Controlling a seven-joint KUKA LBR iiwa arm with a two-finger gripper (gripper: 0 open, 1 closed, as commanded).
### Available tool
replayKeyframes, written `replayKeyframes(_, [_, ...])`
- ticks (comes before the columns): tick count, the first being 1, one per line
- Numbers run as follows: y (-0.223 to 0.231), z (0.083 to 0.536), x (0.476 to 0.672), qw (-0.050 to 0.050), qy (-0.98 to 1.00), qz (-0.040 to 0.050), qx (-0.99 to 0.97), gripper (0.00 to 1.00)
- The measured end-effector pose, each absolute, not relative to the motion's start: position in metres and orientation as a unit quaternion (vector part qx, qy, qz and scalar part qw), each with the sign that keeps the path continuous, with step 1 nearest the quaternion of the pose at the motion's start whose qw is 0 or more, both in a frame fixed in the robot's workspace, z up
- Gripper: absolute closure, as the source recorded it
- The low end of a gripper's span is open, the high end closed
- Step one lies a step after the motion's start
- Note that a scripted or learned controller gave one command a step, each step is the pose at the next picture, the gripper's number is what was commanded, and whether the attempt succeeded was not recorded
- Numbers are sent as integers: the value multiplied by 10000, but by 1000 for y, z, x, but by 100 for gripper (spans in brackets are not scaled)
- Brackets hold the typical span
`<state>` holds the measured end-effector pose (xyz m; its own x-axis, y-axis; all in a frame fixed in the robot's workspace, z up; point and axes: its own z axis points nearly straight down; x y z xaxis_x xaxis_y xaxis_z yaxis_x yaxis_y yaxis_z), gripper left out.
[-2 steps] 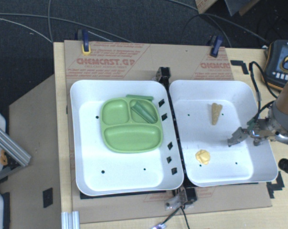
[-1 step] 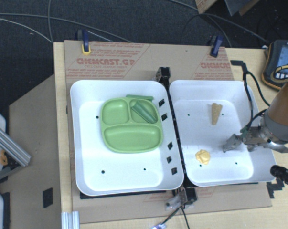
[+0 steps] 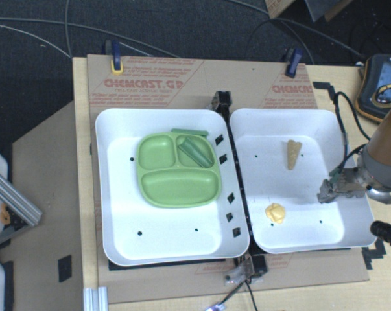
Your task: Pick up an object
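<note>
Yellow lump [image 3: 275, 212] lies near pincer [image 3: 329, 192].

A pale green divided plate [image 3: 179, 170] holds a darker green piece [image 3: 195, 149]; both bins [image 3: 117, 232] are white; lower right, a yellow lump [image 3: 275, 213] and a tan wedge [image 3: 293, 154].

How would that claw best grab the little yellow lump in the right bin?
Probably straight down from above, fingers closing across its middle. The yellow lump is small and rounded and lies flat on the right bin's floor with bare floor all around it, so nothing blocks a top approach. The gripper sits to its right.
</note>
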<state>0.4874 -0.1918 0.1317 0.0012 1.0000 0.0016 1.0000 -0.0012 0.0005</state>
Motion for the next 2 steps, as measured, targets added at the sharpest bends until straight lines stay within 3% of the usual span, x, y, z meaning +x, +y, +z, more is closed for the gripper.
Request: replayKeyframes(2, [-206, 238, 485, -39, -7072, -15, -7070, 100])
